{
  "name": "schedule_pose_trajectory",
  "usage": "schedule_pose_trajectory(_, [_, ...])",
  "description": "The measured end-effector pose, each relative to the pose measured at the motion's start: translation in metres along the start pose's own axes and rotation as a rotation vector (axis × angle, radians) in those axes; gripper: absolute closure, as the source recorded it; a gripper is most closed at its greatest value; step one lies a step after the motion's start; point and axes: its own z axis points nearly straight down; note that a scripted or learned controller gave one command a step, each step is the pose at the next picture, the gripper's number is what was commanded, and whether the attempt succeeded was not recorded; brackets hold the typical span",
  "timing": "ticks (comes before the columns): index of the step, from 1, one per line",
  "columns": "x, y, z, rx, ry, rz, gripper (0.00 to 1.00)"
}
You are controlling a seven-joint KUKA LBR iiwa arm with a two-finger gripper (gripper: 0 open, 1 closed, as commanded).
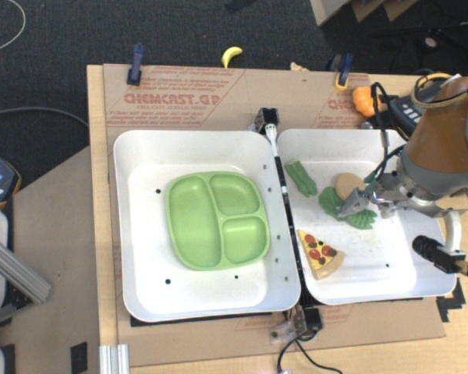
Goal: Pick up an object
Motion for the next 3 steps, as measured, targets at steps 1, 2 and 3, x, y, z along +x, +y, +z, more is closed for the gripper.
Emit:
schedule_pose_trajectory(1, [-0.084,0.031,-0.004,-0.015,-0.006,0.002,0.00])
schedule_pose_trajectory(2, [-0.043,0.054,0.046,-0.009,-0.002,-0.004,0.00])
schedule_pose_trajectory(3, [0.001,0.102,0.042,-0.020,-0.007,-0.005,0.00])
